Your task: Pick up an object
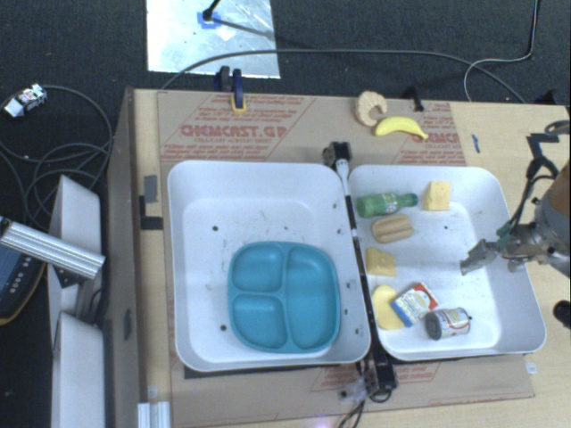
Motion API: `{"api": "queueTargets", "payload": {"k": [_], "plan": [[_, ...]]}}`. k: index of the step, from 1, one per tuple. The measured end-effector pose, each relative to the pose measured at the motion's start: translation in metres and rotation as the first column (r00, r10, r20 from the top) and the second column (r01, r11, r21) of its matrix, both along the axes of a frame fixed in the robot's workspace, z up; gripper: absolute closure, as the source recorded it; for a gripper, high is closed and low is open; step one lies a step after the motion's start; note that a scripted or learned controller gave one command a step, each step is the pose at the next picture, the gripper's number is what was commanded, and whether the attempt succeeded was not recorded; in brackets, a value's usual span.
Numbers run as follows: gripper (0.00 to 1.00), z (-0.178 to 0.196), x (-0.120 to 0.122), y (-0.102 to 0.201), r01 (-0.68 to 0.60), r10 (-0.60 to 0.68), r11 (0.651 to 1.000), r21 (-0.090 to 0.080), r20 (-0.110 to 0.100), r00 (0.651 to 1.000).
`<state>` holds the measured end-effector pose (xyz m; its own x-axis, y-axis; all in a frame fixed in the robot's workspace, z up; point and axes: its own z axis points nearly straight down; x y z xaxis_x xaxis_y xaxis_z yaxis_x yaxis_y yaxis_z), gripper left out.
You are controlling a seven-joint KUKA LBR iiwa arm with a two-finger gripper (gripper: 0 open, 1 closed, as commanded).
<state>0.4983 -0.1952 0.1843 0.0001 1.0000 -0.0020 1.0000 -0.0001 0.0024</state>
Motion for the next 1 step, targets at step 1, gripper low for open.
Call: {"api": "queueTargets", "payload": {"k": [1], "plan": [[0.0, -0.0379, -0.0115, 0.0786, -0.003, 0.003, 1.0, 0.003, -0.002, 1.0]]}}
